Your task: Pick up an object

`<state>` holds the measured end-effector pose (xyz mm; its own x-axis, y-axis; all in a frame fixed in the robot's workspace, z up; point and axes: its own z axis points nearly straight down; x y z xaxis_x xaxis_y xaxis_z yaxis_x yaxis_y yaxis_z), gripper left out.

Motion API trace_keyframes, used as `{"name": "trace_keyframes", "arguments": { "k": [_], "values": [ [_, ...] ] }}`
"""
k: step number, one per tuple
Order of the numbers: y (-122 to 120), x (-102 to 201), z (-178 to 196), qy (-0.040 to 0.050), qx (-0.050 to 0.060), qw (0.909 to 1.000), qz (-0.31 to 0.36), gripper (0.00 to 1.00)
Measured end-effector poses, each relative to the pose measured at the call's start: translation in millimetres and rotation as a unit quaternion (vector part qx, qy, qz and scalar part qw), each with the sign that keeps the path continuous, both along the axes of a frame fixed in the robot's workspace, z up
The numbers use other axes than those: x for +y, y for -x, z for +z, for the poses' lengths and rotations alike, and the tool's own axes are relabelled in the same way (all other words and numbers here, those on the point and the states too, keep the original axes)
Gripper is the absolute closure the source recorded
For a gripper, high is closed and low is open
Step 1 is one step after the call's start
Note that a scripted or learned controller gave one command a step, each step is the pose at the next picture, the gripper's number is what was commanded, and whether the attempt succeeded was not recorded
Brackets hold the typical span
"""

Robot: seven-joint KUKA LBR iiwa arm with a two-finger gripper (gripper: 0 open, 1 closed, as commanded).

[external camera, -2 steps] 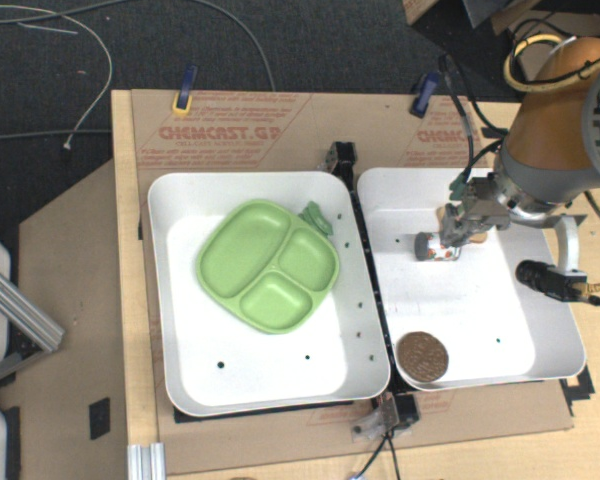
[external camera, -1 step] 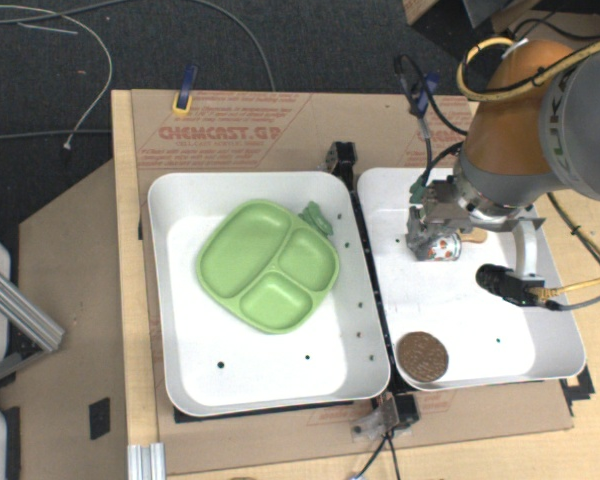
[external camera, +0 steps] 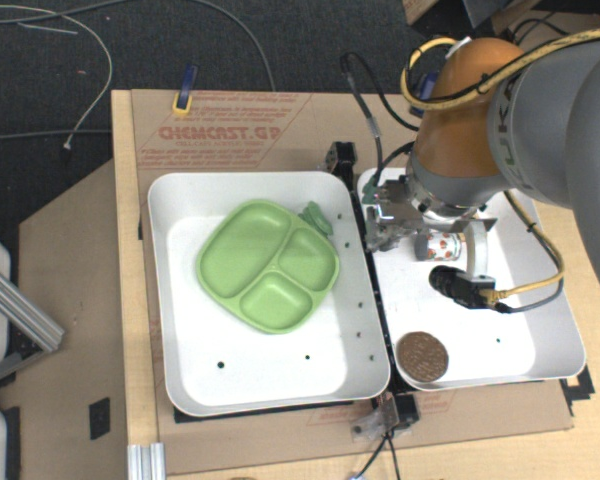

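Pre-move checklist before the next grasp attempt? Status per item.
1. Gripper low inside the right white bin: ok.
2. Finger opening: cannot tell, hidden under the wrist.
3. Anything held: cannot tell.
4. Round brown disc near the right bin's front edge, apart from the gripper: ok.
5. Green three-compartment plastic plate flat in the left white bin, away from the arm: ok.
6. Small red-and-white object sits right by the gripper: contact cannot tell.
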<state>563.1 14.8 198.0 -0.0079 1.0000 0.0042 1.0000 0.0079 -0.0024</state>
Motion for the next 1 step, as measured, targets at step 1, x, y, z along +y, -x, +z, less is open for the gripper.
{"name": "trace_keyframes", "arguments": {
  "k": [1],
  "values": [
    [-2.5, 58.4, 19.3, 0.0008, -0.002, 1.0, 0.0, 1.0]
  ]
}}
